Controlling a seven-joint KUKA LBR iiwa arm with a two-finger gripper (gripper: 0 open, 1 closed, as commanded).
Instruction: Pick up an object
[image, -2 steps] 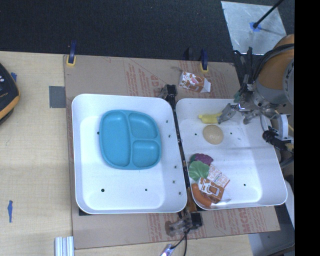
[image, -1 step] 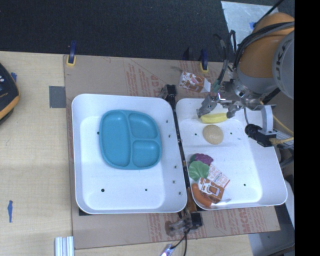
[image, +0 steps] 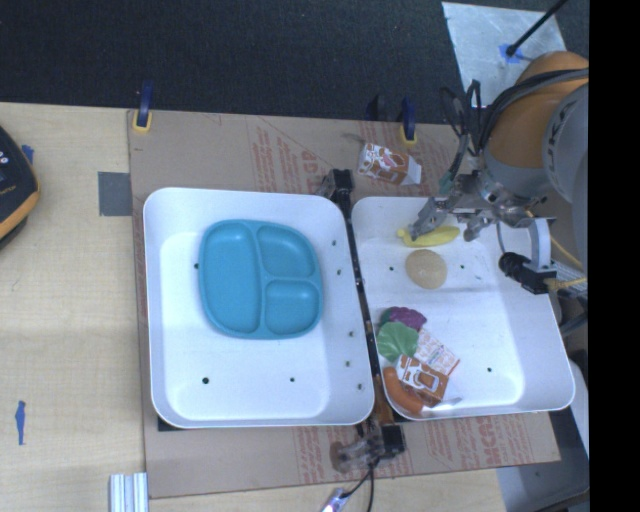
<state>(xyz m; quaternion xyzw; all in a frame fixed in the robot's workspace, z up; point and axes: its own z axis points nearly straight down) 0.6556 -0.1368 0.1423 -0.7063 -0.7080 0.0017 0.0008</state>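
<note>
My gripper (image: 447, 224) hangs low over the far left corner of the right bin (image: 530, 340). It is open, with one finger on each side of a yellow banana-shaped toy (image: 432, 238) that lies on the bin floor. Just in front of the yellow toy sits a round tan object (image: 426, 269). Toward the near left corner of that bin lie a purple item (image: 404, 318), a green item (image: 393, 341), a red-and-white packet (image: 428, 367) and an orange item (image: 397, 393), all bunched together.
The left bin (image: 180, 370) holds a blue divided plate (image: 261, 278). Another red-and-white packet (image: 387, 163) lies on the cardboard behind the right bin. The grey arm with its orange band (image: 535, 110) comes in from the upper right.
</note>
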